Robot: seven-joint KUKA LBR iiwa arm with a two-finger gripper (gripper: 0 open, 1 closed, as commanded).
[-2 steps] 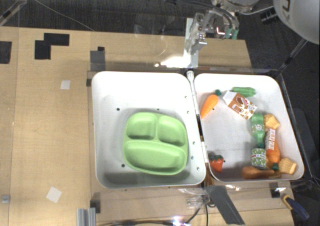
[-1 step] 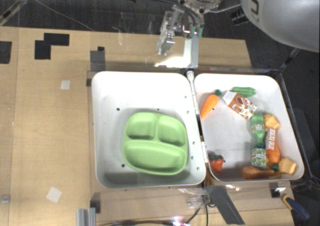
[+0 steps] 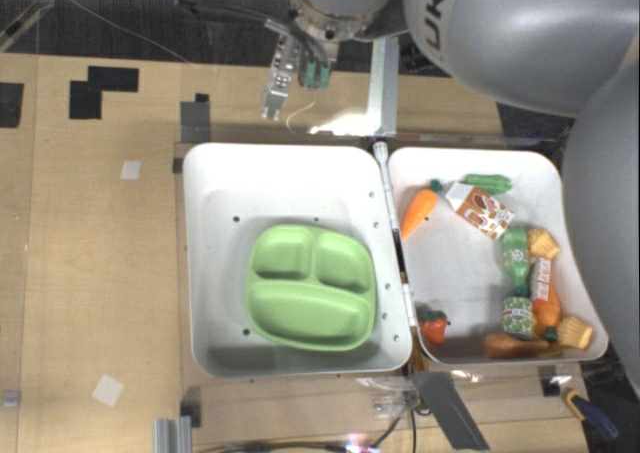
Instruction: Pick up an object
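Trouble we're expecting: two-finger gripper [image 3: 292, 76] is hanging past the bins, grip state unclear, and crowded plastic toy food [image 3: 520, 281] is inviting misses.

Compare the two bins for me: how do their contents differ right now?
The left bin holds one large green divided tray, lying flat near its centre. The right bin holds many small toy foods, including a carrot and a small carton, clustered toward its far and right sides. Both bins are shallow and white, side by side.

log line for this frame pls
gripper: above bench behind left bin, holding nothing seen | green three-compartment plastic tray: left bin | orange toy carrot: right bin, untouched
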